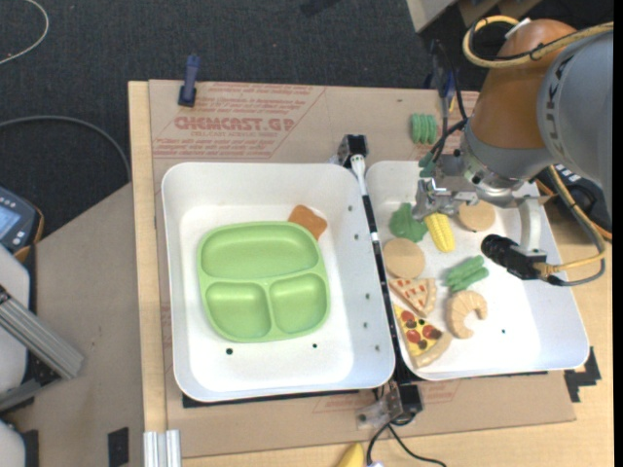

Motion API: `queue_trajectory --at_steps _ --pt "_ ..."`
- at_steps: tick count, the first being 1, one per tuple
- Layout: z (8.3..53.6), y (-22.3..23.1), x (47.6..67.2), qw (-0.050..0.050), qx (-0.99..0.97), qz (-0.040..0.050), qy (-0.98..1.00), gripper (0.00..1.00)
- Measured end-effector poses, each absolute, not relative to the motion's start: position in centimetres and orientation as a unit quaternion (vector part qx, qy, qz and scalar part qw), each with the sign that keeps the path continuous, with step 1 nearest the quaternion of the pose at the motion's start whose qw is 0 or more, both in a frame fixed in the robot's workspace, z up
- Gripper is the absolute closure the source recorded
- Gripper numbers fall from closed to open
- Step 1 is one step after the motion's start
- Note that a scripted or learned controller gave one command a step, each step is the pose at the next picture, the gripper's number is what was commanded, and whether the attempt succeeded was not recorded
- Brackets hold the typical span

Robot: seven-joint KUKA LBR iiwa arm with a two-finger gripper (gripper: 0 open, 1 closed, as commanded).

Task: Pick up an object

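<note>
Red print "CHEMCAST G P" on the brown board (pixel 238 123) behind the bins, smaller lines unreadable

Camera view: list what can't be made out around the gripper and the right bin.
- Gripper: the wrist above hides the fingers' state.
- Round tan piece: partly covered by the arm; identity unclear.
- Corn cob: the gripper covers its upper end; contact cannot be told.
- Right bin: the arm covers its far rim.
</note>
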State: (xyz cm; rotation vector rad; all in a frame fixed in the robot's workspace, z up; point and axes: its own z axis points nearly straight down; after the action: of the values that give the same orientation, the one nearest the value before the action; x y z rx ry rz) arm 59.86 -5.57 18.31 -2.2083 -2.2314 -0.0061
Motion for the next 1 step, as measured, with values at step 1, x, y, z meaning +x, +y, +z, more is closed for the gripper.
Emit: queue_trajectory --at_steps 1 --pt "18.4 -0.07 49.17 0.005 -0.705 0.002 -0.709 1.0"
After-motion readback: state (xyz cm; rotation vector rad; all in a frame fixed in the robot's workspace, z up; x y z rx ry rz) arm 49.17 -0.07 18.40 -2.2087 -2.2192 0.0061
